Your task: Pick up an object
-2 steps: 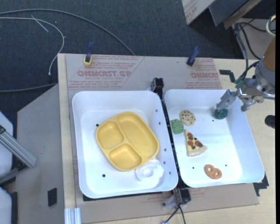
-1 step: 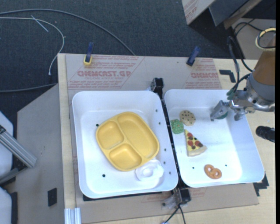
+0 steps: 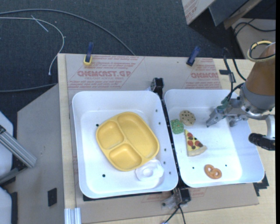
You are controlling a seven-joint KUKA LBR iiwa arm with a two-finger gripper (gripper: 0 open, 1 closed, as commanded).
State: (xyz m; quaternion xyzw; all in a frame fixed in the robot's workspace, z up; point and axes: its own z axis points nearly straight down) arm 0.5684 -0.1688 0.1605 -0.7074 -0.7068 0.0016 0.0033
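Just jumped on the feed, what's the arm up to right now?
The gripper hangs over the back of the right bin, with nothing seen between its fingers. Nearest to it is the cookie; the green piece, pizza slice and pretzel also lie in that bin. The left bin holds the yellow divided tray and a white fried egg. No pick yet.

Far to the left of the end effector (image 3: 217,117) and farther back, a blue clamp (image 3: 89,52) grips the edge of a brown printed board (image 3: 109,72). A second blue clamp (image 3: 193,56) sits close behind the end effector. Thin cables (image 3: 48,26) curl over dark carpet (image 3: 131,22) far to its back left. A cardboard box (image 3: 197,9) lies well behind it.
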